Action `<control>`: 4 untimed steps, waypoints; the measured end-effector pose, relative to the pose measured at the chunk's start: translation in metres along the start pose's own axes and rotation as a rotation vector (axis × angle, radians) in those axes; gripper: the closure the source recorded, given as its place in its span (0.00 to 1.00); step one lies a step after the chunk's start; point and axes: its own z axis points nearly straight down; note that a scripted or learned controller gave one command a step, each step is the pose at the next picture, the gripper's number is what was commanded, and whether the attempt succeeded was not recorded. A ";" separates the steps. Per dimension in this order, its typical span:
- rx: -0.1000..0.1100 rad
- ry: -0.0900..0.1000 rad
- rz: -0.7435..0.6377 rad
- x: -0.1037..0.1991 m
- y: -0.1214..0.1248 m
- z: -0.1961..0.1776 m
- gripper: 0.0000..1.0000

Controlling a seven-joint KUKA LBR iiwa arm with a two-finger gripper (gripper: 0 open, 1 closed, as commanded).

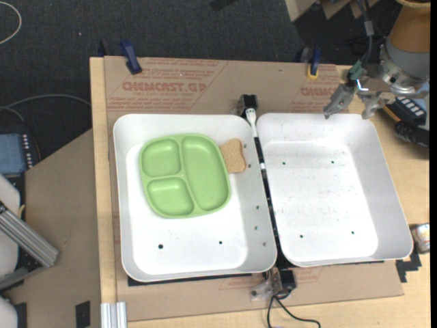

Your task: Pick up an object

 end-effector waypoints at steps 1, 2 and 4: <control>-0.011 0.000 -0.003 0.040 -0.072 -0.110 0.00; -0.023 -0.004 -0.004 0.058 -0.058 -0.297 0.00; 0.002 0.001 -0.001 0.129 -0.163 -0.287 0.00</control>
